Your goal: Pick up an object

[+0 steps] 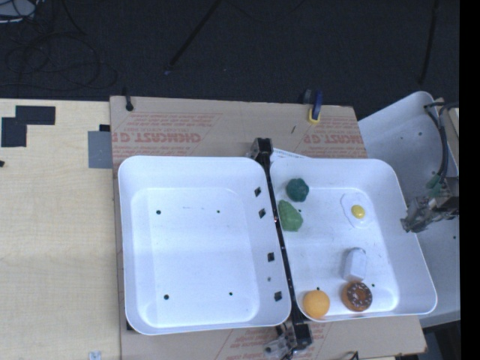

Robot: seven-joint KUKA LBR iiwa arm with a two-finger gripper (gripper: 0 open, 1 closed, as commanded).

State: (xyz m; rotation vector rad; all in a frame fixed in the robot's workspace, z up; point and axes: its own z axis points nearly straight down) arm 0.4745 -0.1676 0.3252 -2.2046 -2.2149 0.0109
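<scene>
A dark carpeted floor (247, 36) crossed by loose cables (52, 43) lies far back; a pale wooden bench top (52, 231) fills the left.

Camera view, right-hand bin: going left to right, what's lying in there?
Light green lump → dark green lump → orange ball → chocolate doughnut. The fried egg and grey block share the doughnut's column, so I've left them out.
</scene>
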